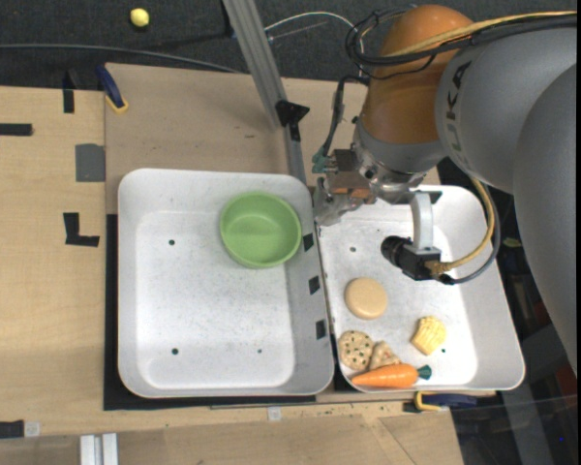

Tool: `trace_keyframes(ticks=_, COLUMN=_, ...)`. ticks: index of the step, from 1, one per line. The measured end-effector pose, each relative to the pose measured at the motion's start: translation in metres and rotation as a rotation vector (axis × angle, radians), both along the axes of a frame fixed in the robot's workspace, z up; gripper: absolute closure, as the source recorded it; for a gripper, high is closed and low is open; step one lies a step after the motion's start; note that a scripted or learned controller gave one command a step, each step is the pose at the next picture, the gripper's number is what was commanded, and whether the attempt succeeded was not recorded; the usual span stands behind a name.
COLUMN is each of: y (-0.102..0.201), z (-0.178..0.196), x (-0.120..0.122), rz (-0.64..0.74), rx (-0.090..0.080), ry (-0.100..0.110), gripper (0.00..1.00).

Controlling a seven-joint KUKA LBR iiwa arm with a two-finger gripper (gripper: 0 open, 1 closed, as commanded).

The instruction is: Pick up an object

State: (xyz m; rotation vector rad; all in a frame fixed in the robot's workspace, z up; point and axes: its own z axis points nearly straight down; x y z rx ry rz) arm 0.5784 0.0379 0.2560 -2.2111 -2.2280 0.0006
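Orange carrot (384, 377) at right bin's (484, 356) near edge; pincer (337, 194) over far-left corner.

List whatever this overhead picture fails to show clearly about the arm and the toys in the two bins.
- Gripper: the wrist's orange band covers it from above.
- Right bin: its far corner lies under the arm.
- Carrot: overlaps the item behind it, whose shape is unclear.
- Yellow toy: too small to identify.

bowl (260, 229) in left bin (145, 289), carrot (387, 377) in right bin (484, 347)
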Motion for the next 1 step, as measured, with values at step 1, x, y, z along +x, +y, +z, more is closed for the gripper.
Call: trace_keyframes(ticks=1, y=0.0608, z=-0.0016, x=-0.0044, rz=0.0, rx=0.0, ry=0.0, gripper=1.0)
